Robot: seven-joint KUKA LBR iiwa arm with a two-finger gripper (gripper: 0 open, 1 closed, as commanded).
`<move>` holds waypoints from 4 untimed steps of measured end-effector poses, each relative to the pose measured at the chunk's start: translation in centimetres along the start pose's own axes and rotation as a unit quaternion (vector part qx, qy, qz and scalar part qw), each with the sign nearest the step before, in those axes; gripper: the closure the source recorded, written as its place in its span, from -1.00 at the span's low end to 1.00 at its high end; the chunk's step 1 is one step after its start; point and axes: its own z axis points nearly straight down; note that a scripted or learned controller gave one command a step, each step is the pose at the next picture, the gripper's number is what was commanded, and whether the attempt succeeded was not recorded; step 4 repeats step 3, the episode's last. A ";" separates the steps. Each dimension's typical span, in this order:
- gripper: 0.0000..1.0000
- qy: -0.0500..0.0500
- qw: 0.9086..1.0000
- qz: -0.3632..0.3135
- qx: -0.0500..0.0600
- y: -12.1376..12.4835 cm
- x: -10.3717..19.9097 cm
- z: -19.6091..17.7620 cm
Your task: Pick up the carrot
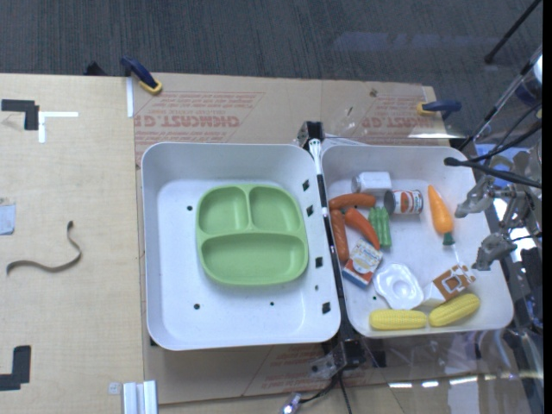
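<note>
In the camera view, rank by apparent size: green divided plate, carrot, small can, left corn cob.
1. green divided plate, by far the largest.
2. left corn cob and carrot: similar length; the cob looks slightly thicker, too close to rank firmly.
3. small can, smallest.

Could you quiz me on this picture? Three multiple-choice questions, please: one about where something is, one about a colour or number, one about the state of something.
1. Where is the green tray?
A. left bin
B. right bin
C. on the cardboard

2. How many corn cobs lie in the right bin?
A. one
B. two
C. four

3. How is the carrot now?
A. lifted in the air
B. lying in the bin
C. on the green tray

Answers:
1 A, the tray sits alone in the left bin.
2 B, two yellow cobs lie along the near edge.
3 B, the carrot rests on the right bin's floor, near the can.
</note>
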 end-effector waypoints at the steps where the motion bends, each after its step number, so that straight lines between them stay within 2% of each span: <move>1: -1.00 -0.002 1.000 -0.011 0.001 -2.0 -4.5 10.9; 2: -1.00 -0.005 0.996 0.088 0.001 -2.7 -9.0 15.4; 3: 1.00 -0.008 0.996 0.085 0.002 -2.6 -9.3 14.2; 4: 1.00 -0.008 0.996 0.085 0.002 -2.6 -9.3 14.2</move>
